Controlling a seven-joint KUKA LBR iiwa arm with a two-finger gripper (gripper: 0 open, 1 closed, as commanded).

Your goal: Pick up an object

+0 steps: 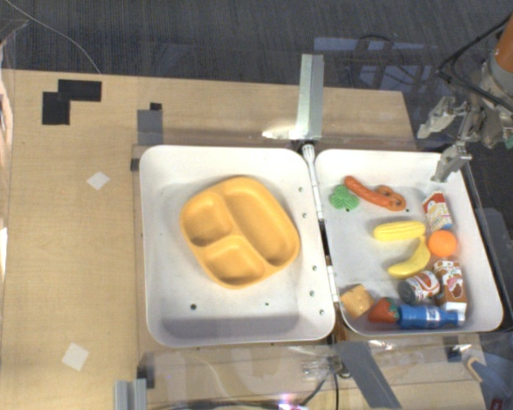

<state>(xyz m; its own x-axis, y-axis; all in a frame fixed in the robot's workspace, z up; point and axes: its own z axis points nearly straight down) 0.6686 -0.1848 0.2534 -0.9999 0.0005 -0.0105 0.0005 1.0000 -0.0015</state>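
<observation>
The right bin [477,229] holds several toy foods. Among them are a red-orange sausage [374,194], a green piece [344,198], a yellow corn cob [398,230], a banana [410,261], an orange [443,243] and a small sauce bottle [437,211]. Along its near edge lie a tan cube [356,299], a red piece [382,312], a blue bottle [427,316] and two small cans [436,285]. My gripper [445,142] hangs over the bin's far right corner, above the toys, open with nothing between its fingers.
The left bin [162,297] carries a yellow divided plate [239,229] in its middle. A metal post [309,96] stands at the back between the two bins. Bare wooden bench [60,254] stretches to the left.
</observation>
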